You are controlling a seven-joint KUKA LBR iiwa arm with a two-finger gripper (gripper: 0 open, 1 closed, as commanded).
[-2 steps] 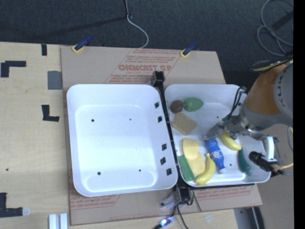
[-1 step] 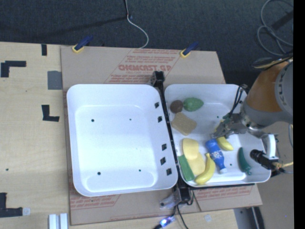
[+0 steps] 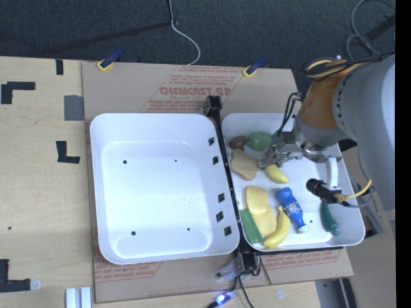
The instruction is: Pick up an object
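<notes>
Here the pincer (image 3: pixel 273 159) sits low in the right bin (image 3: pixel 350 239), toward its ten o'clock corner, among a green ball (image 3: pixel 259 140), a tan wedge (image 3: pixel 243 165) and a small yellow piece (image 3: pixel 277 174) just at its tip; whether it is released or clenched I cannot tell (the wrist hides it). Toward six o'clock lie a yellow block (image 3: pixel 257 202), a banana (image 3: pixel 277 231) and a blue bottle (image 3: pixel 290 208). The left bin (image 3: pixel 112 133) waits at nine o'clock. To grasp well, it should probably centre over one piece, clear of neighbours, then lift straight.
</notes>
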